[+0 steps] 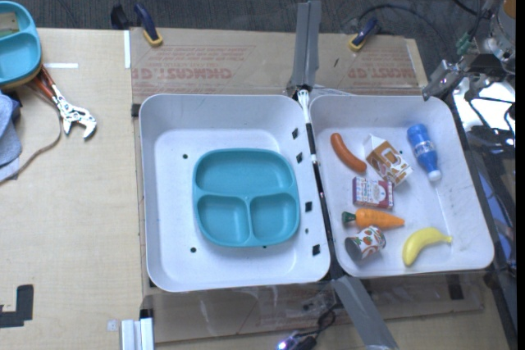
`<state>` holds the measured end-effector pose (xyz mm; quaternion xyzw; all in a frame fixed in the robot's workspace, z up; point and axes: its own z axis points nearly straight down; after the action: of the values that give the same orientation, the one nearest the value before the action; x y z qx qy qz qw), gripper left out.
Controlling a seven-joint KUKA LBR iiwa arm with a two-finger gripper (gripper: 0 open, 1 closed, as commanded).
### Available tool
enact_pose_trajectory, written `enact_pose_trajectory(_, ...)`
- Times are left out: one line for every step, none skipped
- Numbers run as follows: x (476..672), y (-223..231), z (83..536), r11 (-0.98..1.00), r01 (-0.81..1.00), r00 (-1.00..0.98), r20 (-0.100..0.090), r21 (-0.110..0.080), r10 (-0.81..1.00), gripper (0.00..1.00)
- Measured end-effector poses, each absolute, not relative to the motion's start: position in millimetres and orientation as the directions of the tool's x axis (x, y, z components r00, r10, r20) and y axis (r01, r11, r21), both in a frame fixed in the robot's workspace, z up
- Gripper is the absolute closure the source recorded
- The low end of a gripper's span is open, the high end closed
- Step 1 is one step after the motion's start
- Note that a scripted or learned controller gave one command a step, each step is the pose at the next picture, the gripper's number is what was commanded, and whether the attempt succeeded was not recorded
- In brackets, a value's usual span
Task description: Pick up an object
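At the far left of my view a second teal dish point(16, 45) sits at the edge of the table point(74, 217), with a bit of grey cloth point(8, 139) below it and a silver wrench point(75, 119) lying just to the right of those. Along the back edge I see two clamps, one with a blue and yellow handle point(146, 25) on the left and another point(362, 34) further right, gripping a sheet of brown cardboard point(205, 65).

The left bin point(156, 176) holds a teal divided tray point(246, 197), lying flat near the middle with three compartments. A grey bar point(307, 45) rises from the seam between the two bins.

The right bin point(467, 201) carries the things I could pick. From left to right: a sausage point(348, 152) lying at a slant near the top left; a small can point(367, 243) tipped on its side near the front; a red and white carton point(372, 193) in the middle, with a carrot point(376, 218) just below it, between carton and can; an orange and white packet point(389, 162) just right of the sausage; a yellow banana point(425, 243) at the front right; and a blue bottle point(422, 148) lying near the back right wall.

The tool point(459, 71) sits outside the right bin, past its back right corner, well apart from every item. I cannot tell how it is set from here.
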<state>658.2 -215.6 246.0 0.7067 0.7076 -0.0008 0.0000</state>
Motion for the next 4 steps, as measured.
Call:
enact_pose_trajectory(658.7, -215.4, 255.5, 0.005, 1.0, -0.005, -0.003, -0.001, 1.0, 1.0)
enact_pose_trajectory(659.3, -214.9, 264.7, 0.008, 1.0, -0.008, -0.006, -0.001, 1.0, 1.0)
enact_pose_trajectory(659.6, -222.4, 370.5, 0.587, 0.81, -0.587, -0.004, 0.001, 0.81, 1.0)
enact_pose_trajectory(660.6, -222.5, 379.5, 0.588, 0.809, -0.588, -0.006, 0.002, 0.809, 1.0)
